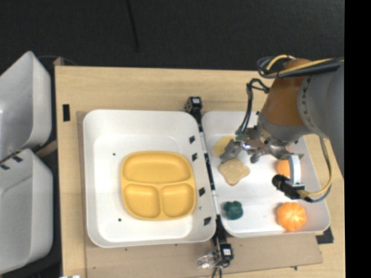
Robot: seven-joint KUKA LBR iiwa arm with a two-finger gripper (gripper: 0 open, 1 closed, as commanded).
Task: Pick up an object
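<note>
Nearest us, the green piece (233,209) and orange fruit (290,216) lie in the right bin (313,229). We hover the gripper (239,149) over the tan biscuit (233,171), seemingly unclenched and grasping nothing; next we must descend and close.

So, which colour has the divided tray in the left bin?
The divided tray is yellow, a plain yellow with no pattern; the camera view shows it clearly in the left bin.

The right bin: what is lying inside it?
Inside the right bin lie a tan bread-like piece, a dark green object and an orange fruit. The pincer and arm cover part of a yellow item and another orange one.
</note>
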